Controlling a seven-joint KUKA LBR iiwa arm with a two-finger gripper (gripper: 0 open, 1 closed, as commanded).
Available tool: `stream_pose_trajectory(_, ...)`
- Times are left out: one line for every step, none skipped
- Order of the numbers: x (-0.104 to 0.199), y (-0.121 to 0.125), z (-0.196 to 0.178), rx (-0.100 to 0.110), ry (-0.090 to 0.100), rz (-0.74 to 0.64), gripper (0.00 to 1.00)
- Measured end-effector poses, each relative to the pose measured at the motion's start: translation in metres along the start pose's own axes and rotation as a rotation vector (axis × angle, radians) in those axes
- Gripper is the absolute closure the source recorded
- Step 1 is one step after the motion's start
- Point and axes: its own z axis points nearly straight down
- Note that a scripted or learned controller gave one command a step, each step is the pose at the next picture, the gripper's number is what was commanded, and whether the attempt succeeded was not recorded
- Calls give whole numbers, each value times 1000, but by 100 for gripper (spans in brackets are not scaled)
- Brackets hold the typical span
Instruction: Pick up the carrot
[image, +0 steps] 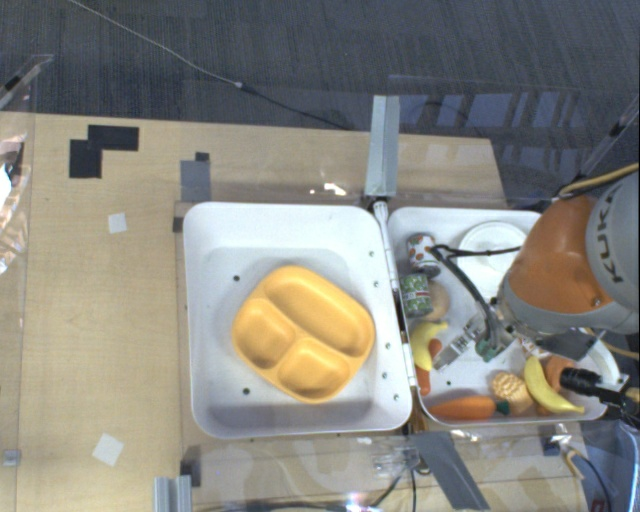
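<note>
The orange carrot (462, 407) lies flat along the front wall of the right bin (470, 219), its tip pointing left. My gripper (462, 343) hangs over the middle of that bin, a little above and behind the carrot, apart from it. The grey arm with its orange band (558, 265) reaches in from the right and hides the bin's right side. Nothing shows in the gripper's grasp.
Around the carrot lie a yellow banana (546, 386), a bread-like piece (508, 384), a small red pepper (424, 380), another banana (428, 338), a can (416, 296) and a white plate (492, 238). The left bin (210, 300) holds a yellow divided plate (302, 330).
</note>
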Motion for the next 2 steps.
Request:
stream_pose_trajectory(-9,-26,-12,15,10,373,0)
stream_pose_trajectory(-13,-28,-43,15,8,588,0)
